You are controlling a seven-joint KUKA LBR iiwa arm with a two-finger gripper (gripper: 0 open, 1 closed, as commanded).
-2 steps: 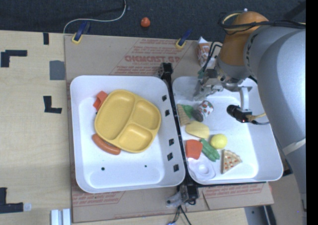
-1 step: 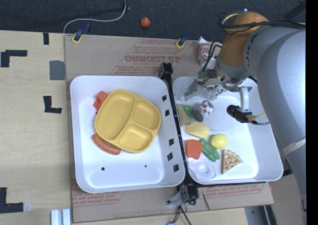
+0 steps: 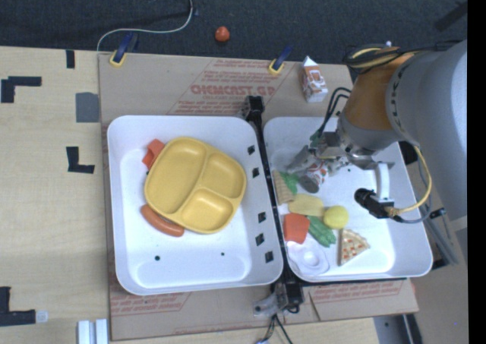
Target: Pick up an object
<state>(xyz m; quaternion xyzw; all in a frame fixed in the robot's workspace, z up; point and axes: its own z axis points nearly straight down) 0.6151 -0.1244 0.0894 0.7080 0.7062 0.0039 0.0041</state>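
Left bin [image 3: 129,259]: a yellow divided plate [image 3: 194,184] lies tilted near its centre, resting over an orange piece [image 3: 154,153] at its upper left and a reddish sausage-shaped piece [image 3: 162,221] at its lower left.

Right bin [image 3: 410,255]: a cluster of small toy foods sits in the left and lower part. Noted, from left: a red pepper-like piece [image 3: 295,228], a pale yellow block [image 3: 306,205], a green leafy piece [image 3: 323,233], a yellow lemon [image 3: 336,217] and a pizza slice [image 3: 351,245]. A small can [image 3: 316,175] lies just above the pale block.

The tool [image 3: 311,166] is down in the right bin at the can (whether the can sits between its fingers or just beside them is not resolvable). Whether the tool is spread or pressed together, I cannot tell.

Outside the bins, a small carton [image 3: 313,81] stands on the tabletop [image 3: 45,206] above the right bin.

Judgement: the can is the likely object. It appears light and rigid, with a smooth rounded wall liable to roll or slip; a hold across its middle, square to its axis, seems soundest. Crowding from neighbouring pieces could spoil the grasp.
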